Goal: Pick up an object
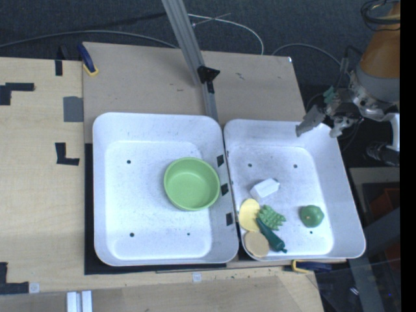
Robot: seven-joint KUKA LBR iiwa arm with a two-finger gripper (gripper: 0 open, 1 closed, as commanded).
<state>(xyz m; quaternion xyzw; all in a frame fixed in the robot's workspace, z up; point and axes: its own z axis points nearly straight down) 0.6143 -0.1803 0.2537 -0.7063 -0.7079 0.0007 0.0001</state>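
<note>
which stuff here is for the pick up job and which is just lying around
For the job:
- gripper, above the right bin's far right corner
- white block
- green ball
- yellow and green toy pile
- green bowl in the left bin
- right bin and left bin

Just lying about:
- grey pole
- white cable
- blue and yellow clip

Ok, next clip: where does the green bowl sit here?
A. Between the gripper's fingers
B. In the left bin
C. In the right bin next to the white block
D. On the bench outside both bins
B: the green bowl rests upright on the floor of the left bin, while the gripper hovers over the far right corner of the right bin, well away from it.
</note>
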